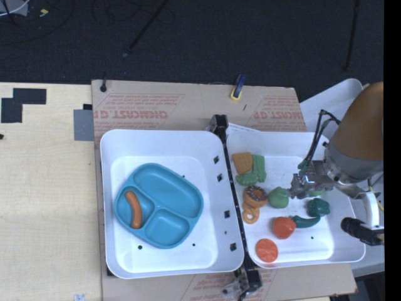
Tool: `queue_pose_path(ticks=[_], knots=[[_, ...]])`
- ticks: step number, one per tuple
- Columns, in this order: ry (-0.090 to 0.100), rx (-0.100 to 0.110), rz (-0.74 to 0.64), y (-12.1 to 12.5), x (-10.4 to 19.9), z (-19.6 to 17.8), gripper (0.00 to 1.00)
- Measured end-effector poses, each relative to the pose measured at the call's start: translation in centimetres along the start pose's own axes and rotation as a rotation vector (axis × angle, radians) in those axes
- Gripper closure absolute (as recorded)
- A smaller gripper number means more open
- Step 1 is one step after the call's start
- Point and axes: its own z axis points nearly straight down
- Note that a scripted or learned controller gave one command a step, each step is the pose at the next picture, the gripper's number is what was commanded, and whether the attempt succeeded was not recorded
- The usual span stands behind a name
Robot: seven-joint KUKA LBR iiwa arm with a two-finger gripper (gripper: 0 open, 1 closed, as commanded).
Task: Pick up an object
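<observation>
The gripper point(299, 185) sits low in the right bin point(341, 246), just right of a green lump point(278, 197) and above-left of a teal piece point(317, 206). I cannot tell whether it is spread or clenched; the view is too small and dark there, and nothing can be seen held.

The likeliest target is the green lump, which lies at the gripper's tip, possibly touching it. Close around it sit a brown pretzel-like toy point(253, 200) to its left, a green ridged piece point(254, 172) and an orange block point(242, 162) above, a red tomato point(283, 227) below, and an orange ball point(266, 250) lower still. A dark green pepper-like shape point(305, 221) lies between the tomato and the teal piece.

In my judgement the arm is at the approach or closing stage. To do it well, centre over 1 item only, come straight down so neighbours are not nudged, close fully before lifting, and rise vertically. The crowding on the left of the lump is the risk: a stray contact with the pretzel could spoil the grip.

The left bin point(116, 149) holds a blue tray point(169, 196) with a sausage point(133, 209) in 1 compartment. Both bins rest on cardboard point(156, 105) on the tabletop point(44, 199).
</observation>
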Motion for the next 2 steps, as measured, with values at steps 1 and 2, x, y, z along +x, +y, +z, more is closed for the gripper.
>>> queue_pose_path(ticks=[1,2], knots=[[0.0,0.001,0.0,0.1,0.0,-3.3,1.0],[0.002,0.004,-0.004,2.1,4.5,-2.4,1.0]])
